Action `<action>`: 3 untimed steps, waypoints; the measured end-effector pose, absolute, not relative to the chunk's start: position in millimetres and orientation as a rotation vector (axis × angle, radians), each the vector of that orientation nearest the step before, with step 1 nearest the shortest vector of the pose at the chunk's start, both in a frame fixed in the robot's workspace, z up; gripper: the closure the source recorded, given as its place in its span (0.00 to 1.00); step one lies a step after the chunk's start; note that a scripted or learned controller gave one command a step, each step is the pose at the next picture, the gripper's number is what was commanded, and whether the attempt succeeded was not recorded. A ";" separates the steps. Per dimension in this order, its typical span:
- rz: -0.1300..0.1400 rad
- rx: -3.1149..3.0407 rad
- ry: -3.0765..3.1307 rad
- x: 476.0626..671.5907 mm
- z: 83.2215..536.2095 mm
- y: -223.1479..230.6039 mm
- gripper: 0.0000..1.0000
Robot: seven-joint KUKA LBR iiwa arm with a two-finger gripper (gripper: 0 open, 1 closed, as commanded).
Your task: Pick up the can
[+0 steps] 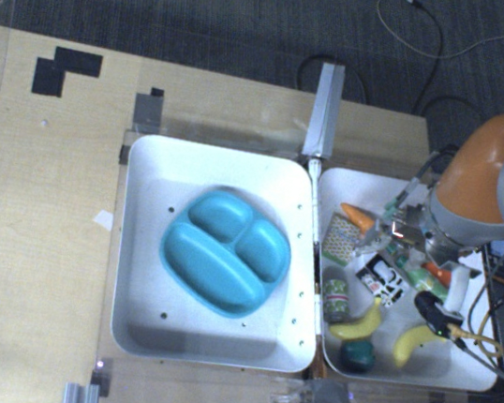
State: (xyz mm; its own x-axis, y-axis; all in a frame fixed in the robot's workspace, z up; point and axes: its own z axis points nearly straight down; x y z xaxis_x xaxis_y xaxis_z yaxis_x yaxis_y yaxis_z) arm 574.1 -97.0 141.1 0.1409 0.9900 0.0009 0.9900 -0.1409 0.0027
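Teal ball [358,355] sits at the near edge of the right bin [466,377], between two bananas [355,323] [413,343]. Landmark: the divider rail [314,244] between the bins. Can [335,297] lies just right of the rail, in the right bin's near-left part, touching the left banana's end. Its long axis looks roughly parallel to the rail; which end is the top cannot be told. Beyond the can, also beside the rail, a speckled packet [342,240] and an orange carrot [358,216]. Gripper [392,265] hangs over the bin's middle, right of the can and apart from it, above a black-and-white item [379,279]. Left of the rail, the left bin [135,253] holds a blue divided plate [225,250].
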 end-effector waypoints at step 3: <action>0.035 2.307 2.089 533.2 115.5 -142.6 0.00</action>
State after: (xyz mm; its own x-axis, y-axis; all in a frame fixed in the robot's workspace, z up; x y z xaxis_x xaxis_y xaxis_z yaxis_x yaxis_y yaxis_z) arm 533.2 -142.6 115.5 0.0991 0.9951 -0.0029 0.9944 -0.0989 0.0371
